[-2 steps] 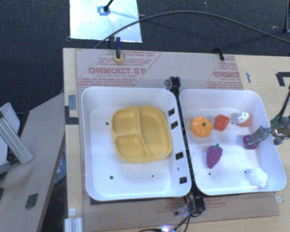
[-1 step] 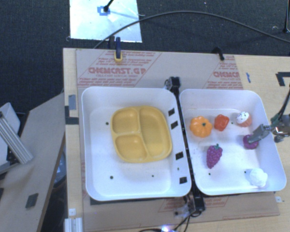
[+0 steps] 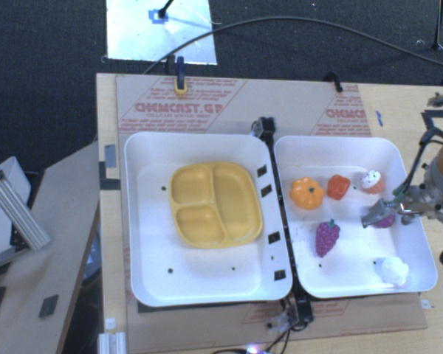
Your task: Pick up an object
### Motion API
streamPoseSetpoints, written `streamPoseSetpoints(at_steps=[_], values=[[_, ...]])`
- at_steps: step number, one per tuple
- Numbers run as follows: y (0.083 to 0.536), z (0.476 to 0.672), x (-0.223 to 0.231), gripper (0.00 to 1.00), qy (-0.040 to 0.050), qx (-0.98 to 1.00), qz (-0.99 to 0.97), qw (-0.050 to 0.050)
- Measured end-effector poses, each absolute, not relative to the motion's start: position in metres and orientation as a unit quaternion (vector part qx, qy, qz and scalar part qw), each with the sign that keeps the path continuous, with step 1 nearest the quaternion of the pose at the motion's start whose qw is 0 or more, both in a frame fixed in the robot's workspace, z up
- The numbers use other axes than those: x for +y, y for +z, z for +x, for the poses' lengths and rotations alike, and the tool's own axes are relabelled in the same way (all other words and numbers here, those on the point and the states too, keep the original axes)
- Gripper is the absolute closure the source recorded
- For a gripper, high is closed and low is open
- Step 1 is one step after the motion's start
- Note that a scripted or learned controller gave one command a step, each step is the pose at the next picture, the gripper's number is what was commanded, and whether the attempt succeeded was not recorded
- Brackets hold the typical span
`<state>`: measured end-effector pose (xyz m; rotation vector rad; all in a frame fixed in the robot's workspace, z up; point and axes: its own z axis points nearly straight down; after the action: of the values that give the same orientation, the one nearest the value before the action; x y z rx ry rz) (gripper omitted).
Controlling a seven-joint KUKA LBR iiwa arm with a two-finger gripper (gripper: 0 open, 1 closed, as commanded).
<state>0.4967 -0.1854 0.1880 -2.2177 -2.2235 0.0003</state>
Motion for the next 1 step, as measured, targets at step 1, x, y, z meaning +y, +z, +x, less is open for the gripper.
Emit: streamPoseSetpoints(at_steps=[1], values=[[0.1259, 0.4927, -0.1867, 0.0, 0.0006, -0.708, -0.707, 0.002]])
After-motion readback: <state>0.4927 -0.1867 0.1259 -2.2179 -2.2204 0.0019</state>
